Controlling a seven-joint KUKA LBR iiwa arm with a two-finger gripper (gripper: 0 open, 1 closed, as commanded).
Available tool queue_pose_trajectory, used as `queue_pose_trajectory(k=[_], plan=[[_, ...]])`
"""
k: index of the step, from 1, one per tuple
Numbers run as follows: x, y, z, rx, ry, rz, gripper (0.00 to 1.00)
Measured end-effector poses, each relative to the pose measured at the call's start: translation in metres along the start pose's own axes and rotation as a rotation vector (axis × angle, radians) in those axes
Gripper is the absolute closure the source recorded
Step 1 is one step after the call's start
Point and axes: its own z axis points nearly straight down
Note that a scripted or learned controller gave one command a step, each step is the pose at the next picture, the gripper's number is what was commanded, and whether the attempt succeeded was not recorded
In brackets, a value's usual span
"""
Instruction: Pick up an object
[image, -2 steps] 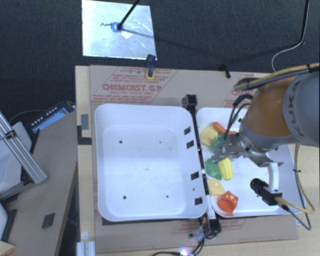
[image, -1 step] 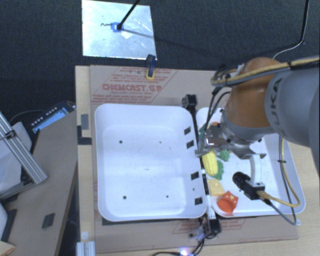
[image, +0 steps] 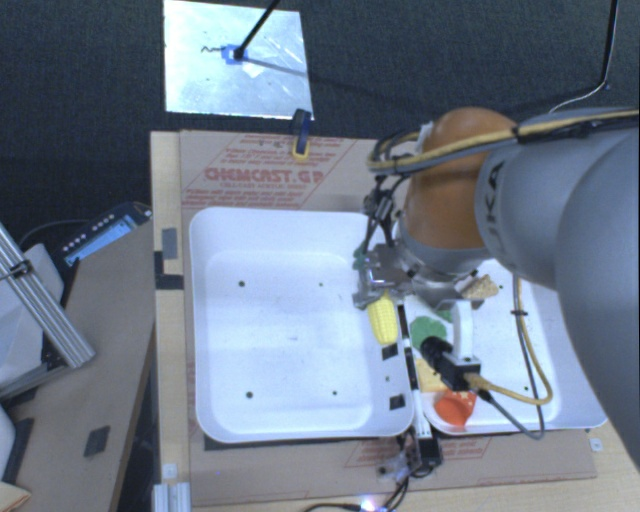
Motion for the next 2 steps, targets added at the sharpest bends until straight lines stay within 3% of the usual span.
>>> queue_pose_trajectory(k=[1,2], plan=[[0.035,0.027,-0.023,-0.003,0.000,0.001,1.00],[0.068,-0.001,-0.031,0.003,0.000,0.001,1.00]])
